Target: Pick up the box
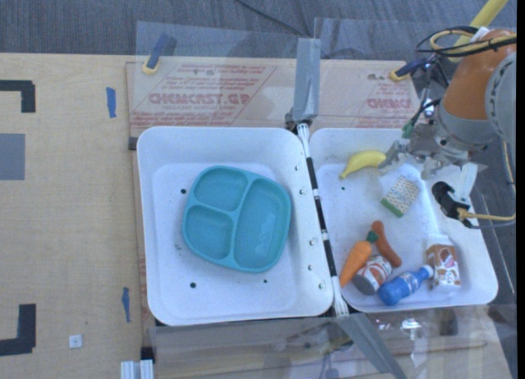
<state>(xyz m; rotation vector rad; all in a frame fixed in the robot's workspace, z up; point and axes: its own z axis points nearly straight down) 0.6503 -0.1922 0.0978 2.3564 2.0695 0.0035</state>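
Right now the box (401, 194) lies flat in the right bin (484, 287), just below and to the right of the banana (363, 161), tipped so its long side runs up-right to down-left. The gripper (428, 156) sits just above the box, a little up and to the right. How it is set I cannot tell, and nothing shows in it.

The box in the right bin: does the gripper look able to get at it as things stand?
Probably yes. The box lies flat on bare bin floor, apart from the banana and the carrot, with nothing on top of it. The gripper hangs close by, just above and to its right.
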